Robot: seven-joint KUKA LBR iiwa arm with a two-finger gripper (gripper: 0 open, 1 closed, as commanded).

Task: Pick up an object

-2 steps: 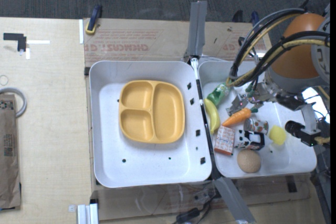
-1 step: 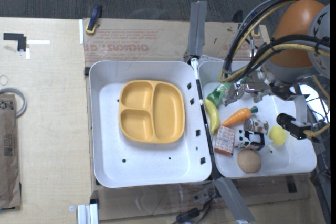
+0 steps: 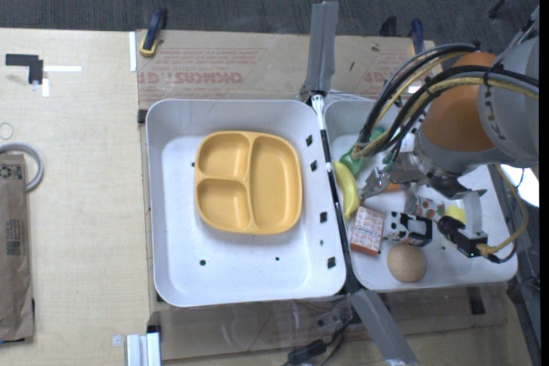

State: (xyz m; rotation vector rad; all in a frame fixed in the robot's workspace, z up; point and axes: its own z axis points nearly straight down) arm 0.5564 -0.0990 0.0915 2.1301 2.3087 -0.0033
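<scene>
Low in the right bin (image 3: pixel 506 270), just below the gripper (image 3: pixel 410 195): a tan ball (image 3: pixel 407 262), with a small red-and-white box (image 3: pixel 367 231) beside it. Just left of the gripper, a yellow banana (image 3: pixel 347 187) against the bin wall, green item above it. Well left, in the other bin (image 3: pixel 171 184), a yellow divided plate (image 3: pixel 250 182). Finger spread hidden under cables and wrist: cannot tell. Nothing visibly held. Judged the reach-and-descend step; next calls for settling squarely over one object before closing.
</scene>
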